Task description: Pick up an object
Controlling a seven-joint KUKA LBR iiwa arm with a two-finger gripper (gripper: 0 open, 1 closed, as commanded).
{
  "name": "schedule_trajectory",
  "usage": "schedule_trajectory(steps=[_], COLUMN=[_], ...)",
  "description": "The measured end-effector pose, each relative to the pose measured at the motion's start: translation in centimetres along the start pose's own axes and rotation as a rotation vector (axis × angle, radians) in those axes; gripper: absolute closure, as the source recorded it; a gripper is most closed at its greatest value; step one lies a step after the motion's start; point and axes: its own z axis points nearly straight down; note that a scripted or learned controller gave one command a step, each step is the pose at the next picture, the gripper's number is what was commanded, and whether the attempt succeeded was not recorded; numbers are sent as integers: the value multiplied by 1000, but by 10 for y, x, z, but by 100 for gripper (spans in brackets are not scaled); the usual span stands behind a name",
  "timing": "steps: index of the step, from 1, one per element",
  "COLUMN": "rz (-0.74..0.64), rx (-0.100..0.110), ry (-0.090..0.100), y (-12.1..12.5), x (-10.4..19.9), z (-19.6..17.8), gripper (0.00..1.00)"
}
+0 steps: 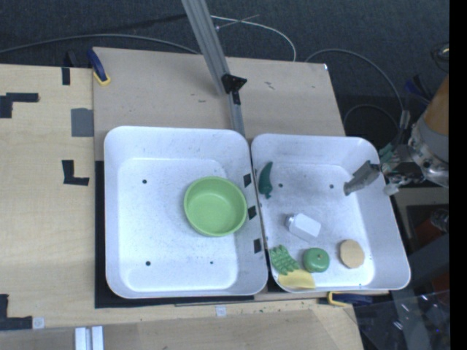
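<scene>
Objects for picking lie in the right bin: a white block near its middle, a tan disc at five o'clock from it, a round green piece at six, a leafy green piece and yellow piece at seven, a dark green piece at eleven. The gripper hangs at two o'clock, holding nothing; I cannot tell its jaws' state. A green bowl sits in the left bin.

Bowl in left bin; in right bin, small block at centre, ball and disc along front
</scene>
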Motion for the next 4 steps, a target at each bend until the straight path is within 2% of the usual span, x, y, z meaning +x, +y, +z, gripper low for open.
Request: schedule_trajectory(steps=[1, 3, 4], rz=[0, 2, -1], rx=[0, 7, -14], ry=[0, 2, 0], y=[0, -10, -4], x=[0, 2, 0], z=[0, 127, 154], gripper=[0, 0, 0])
